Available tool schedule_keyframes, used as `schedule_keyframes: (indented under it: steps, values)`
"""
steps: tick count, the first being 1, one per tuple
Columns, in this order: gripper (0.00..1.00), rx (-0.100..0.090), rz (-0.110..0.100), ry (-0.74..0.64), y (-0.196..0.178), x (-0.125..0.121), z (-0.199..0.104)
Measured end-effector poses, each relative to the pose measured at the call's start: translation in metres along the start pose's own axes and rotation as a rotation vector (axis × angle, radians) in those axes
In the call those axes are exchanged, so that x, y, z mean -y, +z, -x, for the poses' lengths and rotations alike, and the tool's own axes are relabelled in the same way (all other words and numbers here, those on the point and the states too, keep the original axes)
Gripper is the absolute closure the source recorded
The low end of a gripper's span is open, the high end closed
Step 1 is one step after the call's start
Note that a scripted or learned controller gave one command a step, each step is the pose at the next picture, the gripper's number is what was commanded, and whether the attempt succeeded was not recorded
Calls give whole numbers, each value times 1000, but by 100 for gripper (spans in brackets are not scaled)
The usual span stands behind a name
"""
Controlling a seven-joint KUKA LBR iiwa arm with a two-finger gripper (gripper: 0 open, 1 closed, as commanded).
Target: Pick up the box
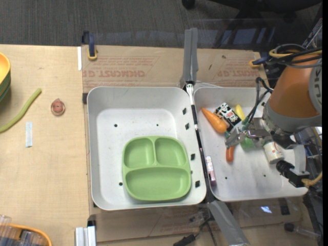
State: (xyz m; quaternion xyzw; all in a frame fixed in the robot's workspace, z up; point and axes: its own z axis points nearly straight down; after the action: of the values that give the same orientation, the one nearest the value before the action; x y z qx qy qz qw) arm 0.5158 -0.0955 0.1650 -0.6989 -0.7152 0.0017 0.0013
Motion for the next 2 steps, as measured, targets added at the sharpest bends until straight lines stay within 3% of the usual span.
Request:
schedule_keyframes:
  steps: [1,2]
  values:
    - [0,0,1,124,74,-49,2]
    - [100,1,-1,126,66,-48,4]
